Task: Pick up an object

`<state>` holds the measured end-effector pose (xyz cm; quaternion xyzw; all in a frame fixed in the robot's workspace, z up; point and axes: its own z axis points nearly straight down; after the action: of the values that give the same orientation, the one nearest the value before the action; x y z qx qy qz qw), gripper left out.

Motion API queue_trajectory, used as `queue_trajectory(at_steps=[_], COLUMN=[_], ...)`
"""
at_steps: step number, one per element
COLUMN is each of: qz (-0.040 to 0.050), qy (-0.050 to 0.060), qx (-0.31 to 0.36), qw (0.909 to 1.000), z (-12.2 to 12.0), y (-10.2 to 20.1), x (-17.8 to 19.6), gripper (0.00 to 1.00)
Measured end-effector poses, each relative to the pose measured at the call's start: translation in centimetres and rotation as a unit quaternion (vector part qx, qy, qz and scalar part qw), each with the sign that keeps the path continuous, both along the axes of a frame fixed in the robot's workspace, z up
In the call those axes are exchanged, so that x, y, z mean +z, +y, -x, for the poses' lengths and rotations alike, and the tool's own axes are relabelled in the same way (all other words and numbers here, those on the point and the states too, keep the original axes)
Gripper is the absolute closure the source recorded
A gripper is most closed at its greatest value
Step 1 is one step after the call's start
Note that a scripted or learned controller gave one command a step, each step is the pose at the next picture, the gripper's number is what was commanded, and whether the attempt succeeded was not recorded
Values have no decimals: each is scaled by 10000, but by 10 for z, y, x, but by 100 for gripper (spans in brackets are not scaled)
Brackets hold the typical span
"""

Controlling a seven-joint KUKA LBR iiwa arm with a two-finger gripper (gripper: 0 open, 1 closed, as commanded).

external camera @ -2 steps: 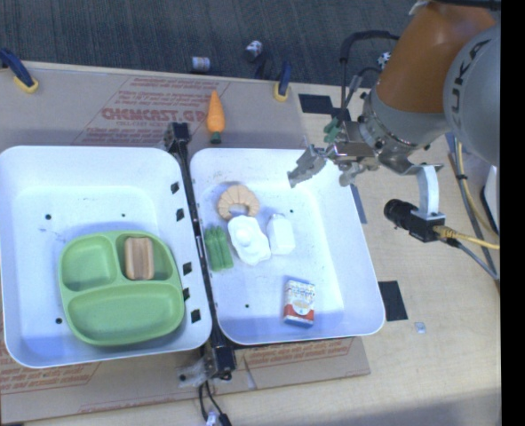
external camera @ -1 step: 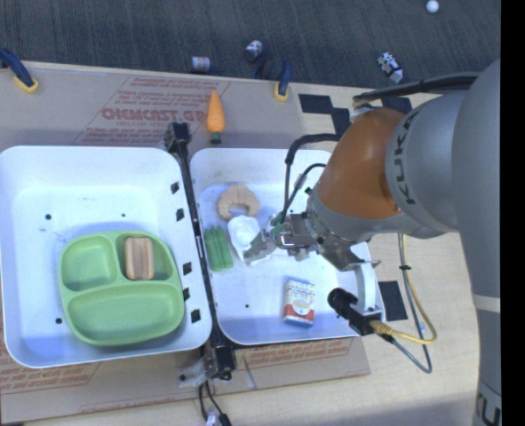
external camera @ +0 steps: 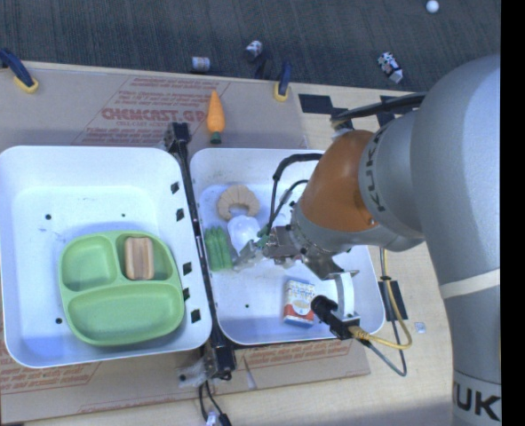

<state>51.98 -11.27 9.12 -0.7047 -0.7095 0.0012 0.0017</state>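
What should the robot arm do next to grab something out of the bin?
Probably go straight down a little. The gripper hangs in the right bin, just beside the green object and a pale clear one. Nothing shows between its fingers, so lowering onto the green one looks like the nearest chance to pick something up.

Both bins were white, set on tan cardboard printed with red lettering. Divided plate in the left bin — light green; the hot dog on it was tan with a reddish-brown centre. Right bin: a beige ring-shaped piece, a dark green ridged item, and a small carton in white, blue and red. Arm was grey with an orange band. A toy carrot on the cardboard — orange. Clamps were blue with yellow tips.
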Motion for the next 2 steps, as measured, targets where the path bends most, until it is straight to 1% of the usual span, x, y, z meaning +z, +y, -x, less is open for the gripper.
queue_trajectory(at_steps=[1,2], qz=[5,6], qy=[0,-1], qx=[25,24], qw=[10000,10000], z=[-1,-1], y=[0,0], x=[10,10], gripper=[100,0])
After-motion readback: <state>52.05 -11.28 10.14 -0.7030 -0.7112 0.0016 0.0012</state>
